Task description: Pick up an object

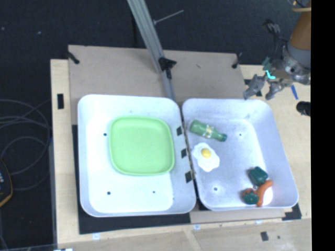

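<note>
A: Which step is this?

B: The approach, I'd say. The tool hangs at about 1 o'clock, over the far right corner of the right bin, its two fingers spread and nothing between them. Nothing is picked yet.

A: What is there to take?

B: All in the right bin. A green bottle lies on its side near the bin's 10 o'clock, a fried egg just beside it toward 6, and at the bin's 5 o'clock corner a dark green piece sits close to a small cluster, orange, white and green; I can't tell what those are.

A: And the left bin?

B: The left bin holds a green plate, lying flat in its middle.

A: Next move?

B: Likely swing the tool toward 7 o'clock, centre over one item, then descend. The bottle is nearest, and lies clear of the wall.
</note>
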`<state>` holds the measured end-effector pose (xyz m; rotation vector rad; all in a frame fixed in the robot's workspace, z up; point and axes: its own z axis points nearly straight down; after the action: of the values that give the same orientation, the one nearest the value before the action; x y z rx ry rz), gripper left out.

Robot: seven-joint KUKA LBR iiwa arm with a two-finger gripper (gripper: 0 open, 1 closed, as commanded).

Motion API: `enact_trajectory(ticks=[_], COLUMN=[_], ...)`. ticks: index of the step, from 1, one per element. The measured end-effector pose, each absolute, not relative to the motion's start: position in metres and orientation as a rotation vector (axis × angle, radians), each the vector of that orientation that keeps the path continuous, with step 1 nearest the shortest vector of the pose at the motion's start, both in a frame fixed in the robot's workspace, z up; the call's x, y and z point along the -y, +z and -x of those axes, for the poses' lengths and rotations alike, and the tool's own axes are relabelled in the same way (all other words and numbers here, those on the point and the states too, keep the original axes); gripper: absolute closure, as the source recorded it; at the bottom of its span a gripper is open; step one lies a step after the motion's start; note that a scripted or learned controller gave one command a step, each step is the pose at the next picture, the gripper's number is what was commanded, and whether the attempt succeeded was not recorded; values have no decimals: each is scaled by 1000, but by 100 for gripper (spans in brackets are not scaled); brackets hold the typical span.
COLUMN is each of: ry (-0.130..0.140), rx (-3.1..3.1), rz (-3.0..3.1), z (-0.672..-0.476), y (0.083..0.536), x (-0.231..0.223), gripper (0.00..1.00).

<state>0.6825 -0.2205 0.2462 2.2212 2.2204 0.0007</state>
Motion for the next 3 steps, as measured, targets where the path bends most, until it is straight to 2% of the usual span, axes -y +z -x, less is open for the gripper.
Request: enact_trajectory(ticks=[1, 2, 3], ry=[1, -4, -5], rx=[-2220, -2224, -2223], rz=[-2221, -2223, -2225], z=[-683, -686, -678], y=[246, 185, 125], x=[221, 216, 217], gripper=[0, 0, 0])
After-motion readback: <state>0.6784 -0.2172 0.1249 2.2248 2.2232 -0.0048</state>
